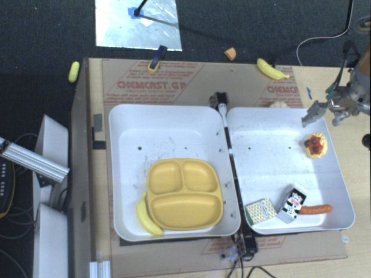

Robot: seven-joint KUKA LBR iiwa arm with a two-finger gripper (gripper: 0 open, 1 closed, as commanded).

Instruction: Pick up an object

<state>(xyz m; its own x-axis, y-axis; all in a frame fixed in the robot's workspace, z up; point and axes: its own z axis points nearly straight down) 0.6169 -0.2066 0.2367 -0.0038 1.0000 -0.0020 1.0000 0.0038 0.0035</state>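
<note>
Objects for picking lie in two shallow white plastic bins set side by side on a brown cardboard-covered bench (191,77). Right bin (261,138): a small round yellow toy with a red top (315,145) sits near the far right wall; toward the near edge, a green-and-white patterned carton (260,211) lies just beside a small black-and-white box (293,204), and an orange carrot-shaped stick (315,209) touches that box on its right side. Left bin (139,138): a yellow three-compartment plastic tray (183,193) rests flat in the near half, with a yellow plastic banana (147,218) tucked against its near-left corner, partly under the tray's rim.

Above the far right corner of the right bin, the two-finger metal gripper (324,110) hangs at the end of the grey arm, over the bin's rim and bench edge, well apart from every item inside. One finger (311,113) juts out toward the left; whether the jaws are spread or closed cannot be told from this angle, and nothing shows between them.

Outside the bins, a second yellow banana (272,69) lies on the bench's far edge, a small orange lump (231,54) sits on the dark carpet beyond it, and a short yellow cylinder (73,71) lies off the bench's far left corner.
</note>
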